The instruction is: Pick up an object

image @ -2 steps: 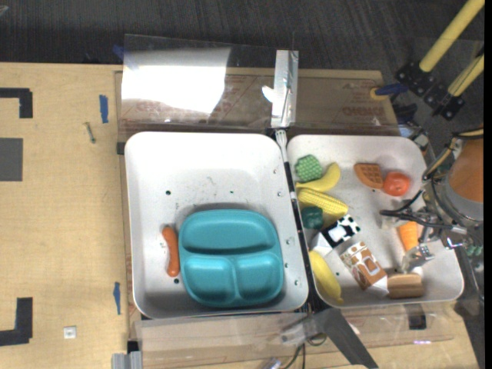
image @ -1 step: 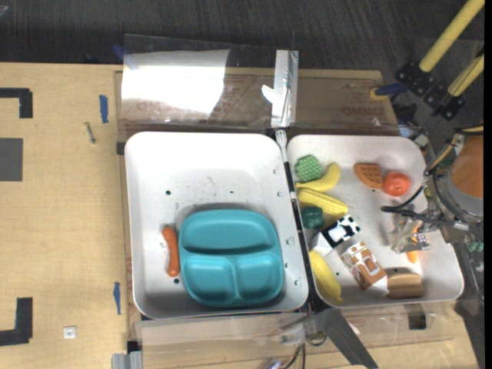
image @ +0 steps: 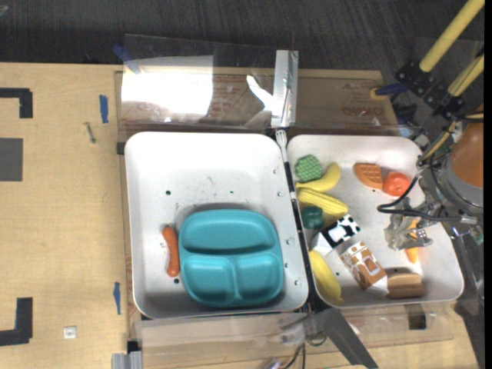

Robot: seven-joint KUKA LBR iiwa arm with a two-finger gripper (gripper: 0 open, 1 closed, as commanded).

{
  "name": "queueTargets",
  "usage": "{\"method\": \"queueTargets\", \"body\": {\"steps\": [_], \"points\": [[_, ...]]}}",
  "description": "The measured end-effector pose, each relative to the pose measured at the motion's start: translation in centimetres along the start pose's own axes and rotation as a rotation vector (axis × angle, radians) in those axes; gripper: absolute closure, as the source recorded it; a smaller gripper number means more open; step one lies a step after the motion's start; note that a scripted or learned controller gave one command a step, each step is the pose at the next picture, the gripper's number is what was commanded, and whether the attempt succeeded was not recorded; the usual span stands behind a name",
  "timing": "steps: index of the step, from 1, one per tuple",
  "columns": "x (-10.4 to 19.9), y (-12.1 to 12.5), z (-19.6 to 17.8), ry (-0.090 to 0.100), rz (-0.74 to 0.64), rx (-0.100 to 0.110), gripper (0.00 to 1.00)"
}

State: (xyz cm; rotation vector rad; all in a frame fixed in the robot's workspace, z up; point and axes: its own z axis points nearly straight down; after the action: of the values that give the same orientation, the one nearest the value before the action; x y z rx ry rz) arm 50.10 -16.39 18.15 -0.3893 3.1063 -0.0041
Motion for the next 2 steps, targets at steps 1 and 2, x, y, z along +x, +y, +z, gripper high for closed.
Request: {"method": "queueTargets", "body": {"steps": [1,2], "points": [[-1.6,1.1,-5.5,0.001,-0.214,-0.001,1.00],[-8.1,2.0,-4.0,0.003,-0.261,-0.005,1.00]]}}
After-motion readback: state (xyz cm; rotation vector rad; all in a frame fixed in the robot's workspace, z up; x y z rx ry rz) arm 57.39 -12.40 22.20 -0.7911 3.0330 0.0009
